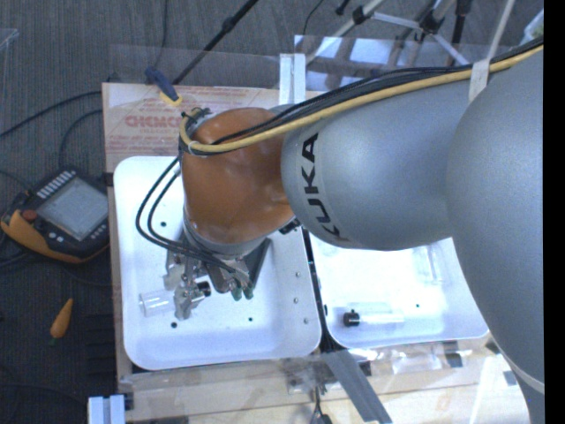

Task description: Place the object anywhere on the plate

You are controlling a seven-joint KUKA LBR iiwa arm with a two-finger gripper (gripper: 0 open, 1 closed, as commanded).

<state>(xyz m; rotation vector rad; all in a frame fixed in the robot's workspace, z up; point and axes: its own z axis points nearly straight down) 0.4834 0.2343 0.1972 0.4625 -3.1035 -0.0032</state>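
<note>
My gripper (201, 290) hangs low over the middle of the left white bin (132, 201), below the orange band of the wrist (231, 179). A small clear plastic object (154, 304) lies on the bin floor just left of the gripper; whether they touch I cannot tell. The big grey arm (406, 140) covers the back of both bins and hides much of what lies there.
In the right bin (459, 325) lies a pale syringe-like item with a black end (371, 315), and a faint clear piece (431, 263) sits behind it. A handheld control pendant (62, 215) lies on the floor to the left. Black cables (150, 206) loop beside the wrist.
</note>
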